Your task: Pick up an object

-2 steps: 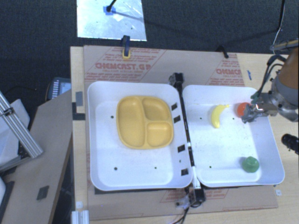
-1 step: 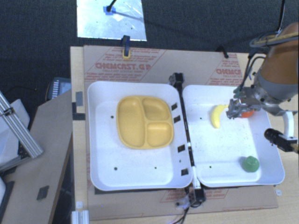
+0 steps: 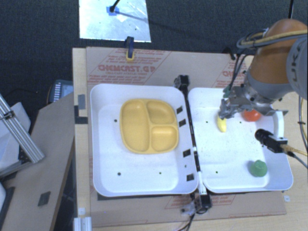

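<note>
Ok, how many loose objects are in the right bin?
3: a yellow piece under the hand, an orange one beside it, a green one near the front. The arm may hide more.

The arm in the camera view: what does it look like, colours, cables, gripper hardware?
The arm has a rounded grey body with a broad orange band near the wrist. Thin black and yellow cables loop over its upper left side. Part of dark lettering shows at its right edge. Below hangs a compact grey metal gripper, with a black cylindrical piece below the wrist.
</note>
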`<state>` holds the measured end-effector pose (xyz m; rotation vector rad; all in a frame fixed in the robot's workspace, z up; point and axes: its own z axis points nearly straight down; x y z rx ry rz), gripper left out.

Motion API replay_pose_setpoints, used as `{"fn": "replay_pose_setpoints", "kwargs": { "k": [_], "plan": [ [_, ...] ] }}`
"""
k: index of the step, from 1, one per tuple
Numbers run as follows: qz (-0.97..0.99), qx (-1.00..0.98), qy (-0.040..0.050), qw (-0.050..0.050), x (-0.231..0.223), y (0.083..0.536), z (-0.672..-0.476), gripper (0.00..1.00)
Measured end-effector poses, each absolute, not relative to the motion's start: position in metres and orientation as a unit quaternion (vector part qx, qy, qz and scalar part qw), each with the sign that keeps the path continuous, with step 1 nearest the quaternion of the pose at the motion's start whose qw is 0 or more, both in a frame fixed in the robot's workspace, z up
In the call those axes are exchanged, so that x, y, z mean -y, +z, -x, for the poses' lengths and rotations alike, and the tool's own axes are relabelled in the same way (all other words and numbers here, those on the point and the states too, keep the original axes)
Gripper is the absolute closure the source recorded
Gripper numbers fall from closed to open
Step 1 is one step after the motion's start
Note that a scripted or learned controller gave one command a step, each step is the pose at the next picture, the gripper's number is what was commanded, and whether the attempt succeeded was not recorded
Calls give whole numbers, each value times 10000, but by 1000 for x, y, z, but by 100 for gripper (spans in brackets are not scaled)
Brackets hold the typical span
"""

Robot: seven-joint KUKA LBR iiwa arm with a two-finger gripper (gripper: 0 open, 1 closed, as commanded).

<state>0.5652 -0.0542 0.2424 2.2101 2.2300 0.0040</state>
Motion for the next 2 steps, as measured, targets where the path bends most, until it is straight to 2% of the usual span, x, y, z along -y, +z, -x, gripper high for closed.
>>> {"fn": "replay_pose_setpoints", "kwargs": {
  "k": [1, 2],
  "plan": [
    [-7032, -7110, 17, 1, -3, 248, -573, 100],
    [-7037, -7104, 9, -3, -47, 243, -571, 100]
  ]
}}
